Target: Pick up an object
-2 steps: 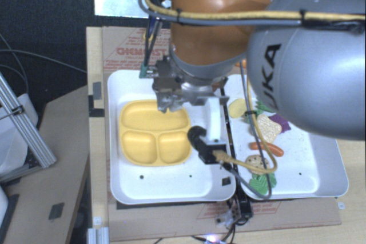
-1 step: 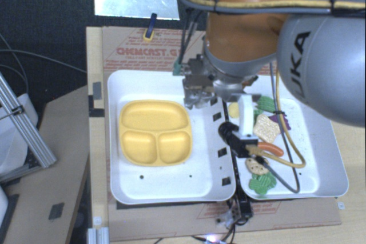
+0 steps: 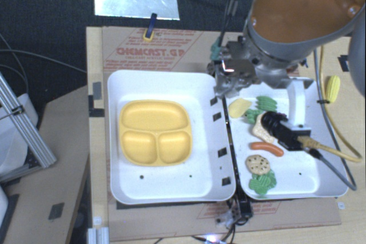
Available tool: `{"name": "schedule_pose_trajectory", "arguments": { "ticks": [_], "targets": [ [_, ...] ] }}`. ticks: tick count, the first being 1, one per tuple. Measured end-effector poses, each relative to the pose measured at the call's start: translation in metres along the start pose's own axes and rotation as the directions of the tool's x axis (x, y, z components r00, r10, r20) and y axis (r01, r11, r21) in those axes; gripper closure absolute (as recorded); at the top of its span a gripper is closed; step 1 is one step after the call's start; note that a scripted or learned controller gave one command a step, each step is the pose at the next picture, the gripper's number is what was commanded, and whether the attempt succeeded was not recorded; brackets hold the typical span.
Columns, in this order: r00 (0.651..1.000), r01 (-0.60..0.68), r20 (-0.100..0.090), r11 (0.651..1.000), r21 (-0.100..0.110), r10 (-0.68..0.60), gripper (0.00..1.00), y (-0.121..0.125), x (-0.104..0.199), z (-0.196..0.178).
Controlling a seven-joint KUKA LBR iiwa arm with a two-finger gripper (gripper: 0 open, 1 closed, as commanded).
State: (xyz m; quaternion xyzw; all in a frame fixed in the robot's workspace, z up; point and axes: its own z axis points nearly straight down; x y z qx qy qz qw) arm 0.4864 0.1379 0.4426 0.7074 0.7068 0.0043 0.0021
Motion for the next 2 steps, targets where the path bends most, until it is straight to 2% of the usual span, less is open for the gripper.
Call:
{"name": "schedule_pose_trajectory", "arguments": {
  "ticks": [2],
  "targets": [
    [1.0,0.012,0.0,1.0,0.002,-0.012,1.0,0.002,0.003,-0.017]
  ]
}}
